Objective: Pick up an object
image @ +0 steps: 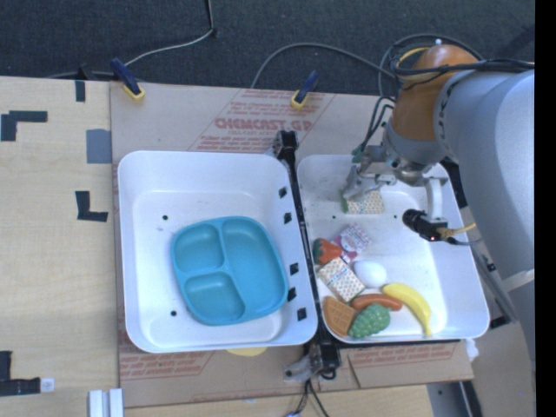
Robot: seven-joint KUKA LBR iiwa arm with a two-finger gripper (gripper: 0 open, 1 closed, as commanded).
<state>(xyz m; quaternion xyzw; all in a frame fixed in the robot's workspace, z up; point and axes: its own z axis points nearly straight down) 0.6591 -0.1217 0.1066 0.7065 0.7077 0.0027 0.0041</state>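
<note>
Reaching into the right white plastic bin (452,307), the jaws (360,188) hover at a small pale checkered square piece (368,203); whether they grip it, I cannot tell. Next comes a straight lift, if held.

We see two white bins: the left bin (139,233) holds a light blue divided plate (228,268), and the right bin (452,294), at three o'clock from it, holds a yellow banana (412,303), a white egg (372,274), a green bumpy piece (368,321) and a tan checked cracker (340,278) (a grid of pale squares). The arm (486,137) is grey with an orange band (423,94). The cardboard (200,120) is brown with red lettering.
</note>
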